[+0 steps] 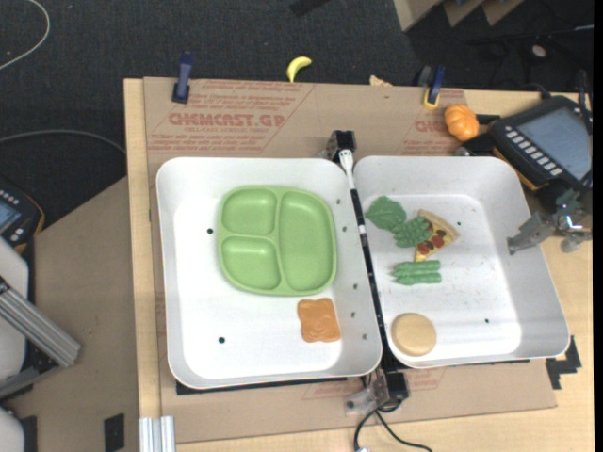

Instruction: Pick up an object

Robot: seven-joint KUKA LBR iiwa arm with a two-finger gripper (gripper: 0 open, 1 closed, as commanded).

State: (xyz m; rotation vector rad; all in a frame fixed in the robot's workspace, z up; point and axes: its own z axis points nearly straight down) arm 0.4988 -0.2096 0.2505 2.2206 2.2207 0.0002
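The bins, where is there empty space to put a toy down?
Left bin: bare floor left of the green plate, and below it beside the orange waffle. Right bin: a wide bare patch right of the pizza slice and green beans, toward the claw at the rim. Crowded: its left side, with the broccoli and round cookie.

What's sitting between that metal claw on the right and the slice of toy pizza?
Nothing. In the camera view, bare white floor of the right bin runs from the gripper at its right rim to the pizza slice. The green pieces lie on the pizza's far side.
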